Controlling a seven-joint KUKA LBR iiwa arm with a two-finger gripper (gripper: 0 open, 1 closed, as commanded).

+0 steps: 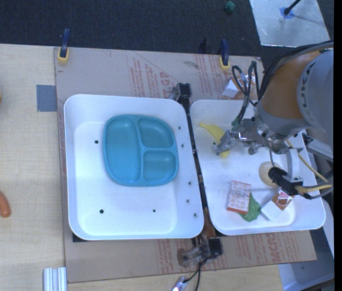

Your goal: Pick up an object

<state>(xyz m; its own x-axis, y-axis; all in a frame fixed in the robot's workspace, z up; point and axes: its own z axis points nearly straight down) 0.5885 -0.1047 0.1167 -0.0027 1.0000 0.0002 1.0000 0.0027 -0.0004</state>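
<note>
Nearest, in the right bin (219, 226), lie a red-printed packet (239, 197), a green scrap (253, 210) and a small white-and-red carton (279, 202). Farther back, the metal gripper (227, 143) hangs over a yellow banana-like piece (211, 130); its state I cannot tell. The left bin (80, 162) holds a smooth teal divided plate (140, 150)

No text can be read. Faint red printing runs across the brown cardboard sheet (153, 71) under the bins, too blurred to make out.
</note>
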